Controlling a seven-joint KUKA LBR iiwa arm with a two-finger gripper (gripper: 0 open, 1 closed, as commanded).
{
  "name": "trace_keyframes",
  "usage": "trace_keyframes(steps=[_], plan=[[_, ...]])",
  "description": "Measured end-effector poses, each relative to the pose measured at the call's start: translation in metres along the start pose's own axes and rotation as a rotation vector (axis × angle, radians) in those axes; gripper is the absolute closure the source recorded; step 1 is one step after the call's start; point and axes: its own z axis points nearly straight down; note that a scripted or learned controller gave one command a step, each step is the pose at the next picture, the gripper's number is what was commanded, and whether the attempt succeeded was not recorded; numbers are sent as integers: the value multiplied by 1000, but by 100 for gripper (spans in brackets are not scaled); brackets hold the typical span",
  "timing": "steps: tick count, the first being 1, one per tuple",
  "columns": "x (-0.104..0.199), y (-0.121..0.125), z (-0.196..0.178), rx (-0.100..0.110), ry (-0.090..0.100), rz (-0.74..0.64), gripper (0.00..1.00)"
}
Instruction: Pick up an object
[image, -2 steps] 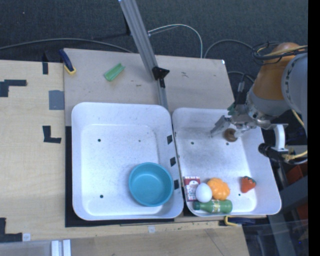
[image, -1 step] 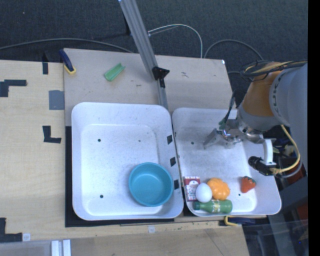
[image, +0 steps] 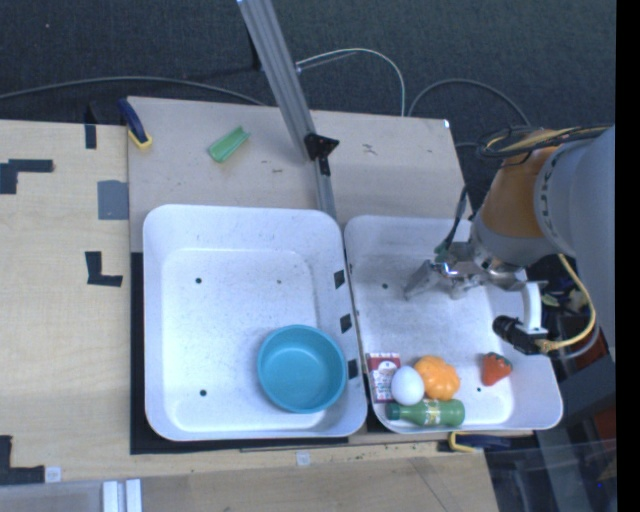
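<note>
From my remote station I saw a green block (image: 227, 144) lying on the bench (image: 400, 160) behind the bins, with a blue and yellow clamp (image: 135, 124) near the bench's back left corner. A grey metal pole (image: 285, 80) slanted up from a black bracket (image: 320, 146). Black tape marks (image: 98, 268) dotted the wooden tabletop (image: 60, 350), and thin cables (image: 380, 62) trailed over the dark floor (image: 500, 50).
</note>
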Motion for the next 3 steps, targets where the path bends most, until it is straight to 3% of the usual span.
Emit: trace_keyframes(steps=[1, 3], plan=[[1, 0, -10, 0, 1, -1, 100], [-6, -2, -124, -7, -1, 1, 100]])
